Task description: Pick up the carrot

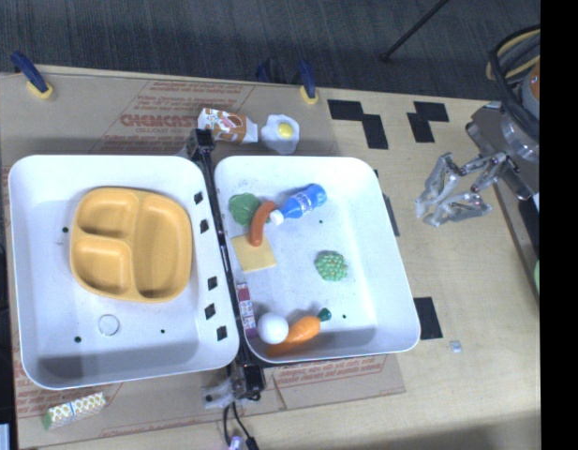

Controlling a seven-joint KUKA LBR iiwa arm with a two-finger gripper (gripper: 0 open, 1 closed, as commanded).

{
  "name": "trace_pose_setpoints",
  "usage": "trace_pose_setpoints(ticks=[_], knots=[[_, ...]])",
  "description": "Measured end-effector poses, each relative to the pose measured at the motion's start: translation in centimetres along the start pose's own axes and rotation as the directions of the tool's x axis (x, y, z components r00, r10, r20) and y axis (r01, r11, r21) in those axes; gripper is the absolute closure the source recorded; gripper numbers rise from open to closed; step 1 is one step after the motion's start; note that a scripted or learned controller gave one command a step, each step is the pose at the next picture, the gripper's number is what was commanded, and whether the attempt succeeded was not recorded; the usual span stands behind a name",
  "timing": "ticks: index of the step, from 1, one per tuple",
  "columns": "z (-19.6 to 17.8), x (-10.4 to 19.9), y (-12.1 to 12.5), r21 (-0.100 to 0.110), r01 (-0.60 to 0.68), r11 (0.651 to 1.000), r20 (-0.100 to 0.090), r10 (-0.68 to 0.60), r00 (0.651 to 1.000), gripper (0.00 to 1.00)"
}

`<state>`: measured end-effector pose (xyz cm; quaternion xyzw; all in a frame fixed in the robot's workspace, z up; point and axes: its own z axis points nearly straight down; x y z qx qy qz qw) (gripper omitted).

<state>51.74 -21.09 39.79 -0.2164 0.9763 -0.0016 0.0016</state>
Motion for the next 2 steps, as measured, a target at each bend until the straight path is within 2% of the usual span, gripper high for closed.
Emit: trace_pose_setpoints(ticks=[1,2], knots=[[14.4,0.9,0.5,-0.006,0.096,0.995,-0.004,-0.096,0.995,1.00],[7.0,0.7,0.4,-0.002,0.365,0.931,0.000,-0.365,0.931,1.00]])
